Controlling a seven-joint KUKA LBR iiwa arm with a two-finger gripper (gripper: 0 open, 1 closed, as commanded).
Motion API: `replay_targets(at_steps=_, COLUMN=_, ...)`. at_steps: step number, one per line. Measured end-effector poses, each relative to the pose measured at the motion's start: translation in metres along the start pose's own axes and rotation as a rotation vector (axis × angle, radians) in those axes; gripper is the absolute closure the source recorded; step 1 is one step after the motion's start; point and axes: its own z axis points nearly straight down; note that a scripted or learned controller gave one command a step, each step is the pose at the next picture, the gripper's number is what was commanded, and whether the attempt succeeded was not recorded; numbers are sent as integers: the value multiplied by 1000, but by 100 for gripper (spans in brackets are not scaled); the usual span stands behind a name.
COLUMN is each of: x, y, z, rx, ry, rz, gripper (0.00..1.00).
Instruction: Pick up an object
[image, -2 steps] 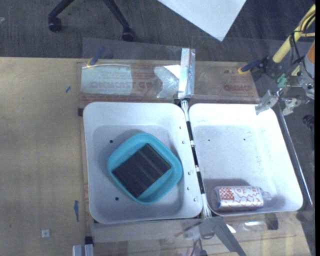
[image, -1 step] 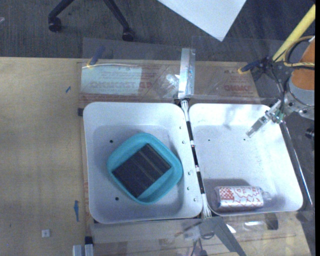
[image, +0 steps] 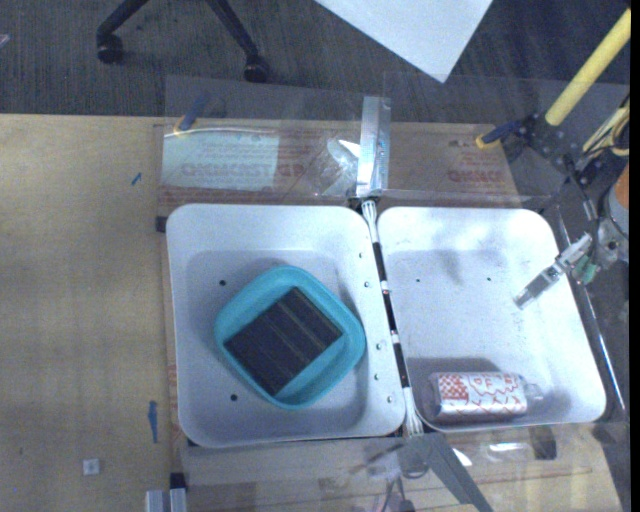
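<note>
A blue plastic tub (image: 290, 335) with a dark ribbed slab inside it lies tilted in the left bin (image: 200, 250). A red-and-white patterned tube (image: 480, 392) lies on its side along the front wall of the right bin (image: 450, 240). My gripper (image: 545, 280) hangs over the right bin's right side, pointing down and left toward the bin floor. It is well apart from the tube and nothing shows in it.
A metal divider post (image: 373, 150) and crumpled clear plastic (image: 335, 165) stand behind the bins on the wooden bench. A yellow-handled tool (image: 585, 70) and cables sit at the back right. The bench's left side is bare wood.
</note>
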Motion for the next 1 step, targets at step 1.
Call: replay_targets(at_steps=1, x=0, y=0, z=0, rx=0, ry=0, rz=0, gripper=0)
